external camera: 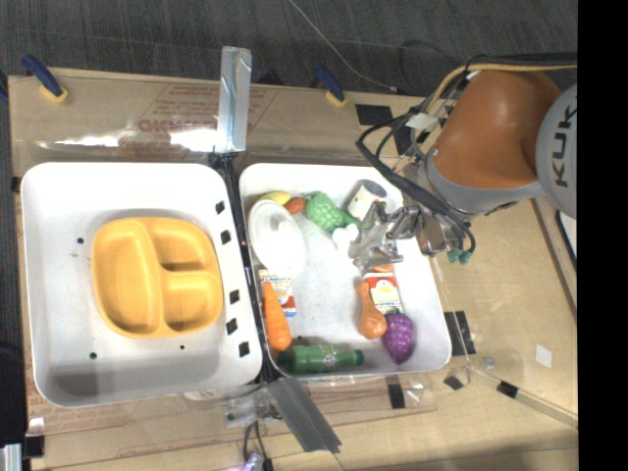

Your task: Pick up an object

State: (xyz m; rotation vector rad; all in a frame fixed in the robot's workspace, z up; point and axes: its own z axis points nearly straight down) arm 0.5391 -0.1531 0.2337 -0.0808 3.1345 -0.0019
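Observation:
My gripper [376, 238] hangs over the right side of the right bin [324, 180], just above a small carton [383, 290] with an orange label. Nothing shows between its fingers. Around it lie a white bowl [277, 235], a green leafy toy [325, 210], a yellow piece [275, 199], a white cup [363, 199], a carrot [278, 327], a second carton [282, 290], an orange sausage shape [370, 320], purple grapes [398, 335] and a green bottle [322, 358].
The left bin [59, 361] holds a yellow divided tray [157, 273]. Cables run from the arm's orange band [491, 130] past the right bin's far right corner. Blue clamps sit along the bench's back edge.

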